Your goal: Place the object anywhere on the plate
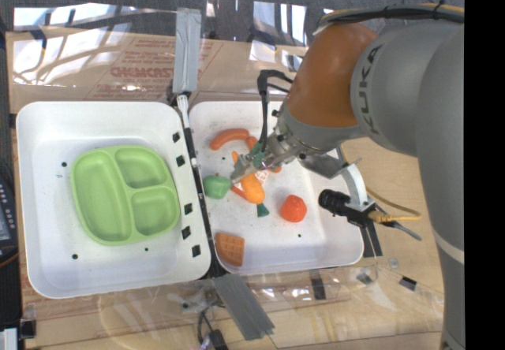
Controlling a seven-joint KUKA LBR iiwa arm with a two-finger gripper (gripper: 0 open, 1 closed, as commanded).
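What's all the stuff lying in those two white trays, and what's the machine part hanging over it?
Bins: two, white, side by side on the bench.
Plate: one, green, three compartments, in the left bin.
Sausage: one, orange-red, back of the right bin.
Carrot: one, orange with green tip, middle of the right bin.
Green toy: one, by the right bin's left wall.
Tomato: one, red, right of the carrot.
Waffle: one, orange-brown, front of the right bin.
Arm: one, grey with orange band.
Gripper: one, just above the carrot.

A green three-part plate (124, 194) lies flat in the middle of the left bin (39, 262). A toy carrot (254, 191) lies mid right bin (335, 250).
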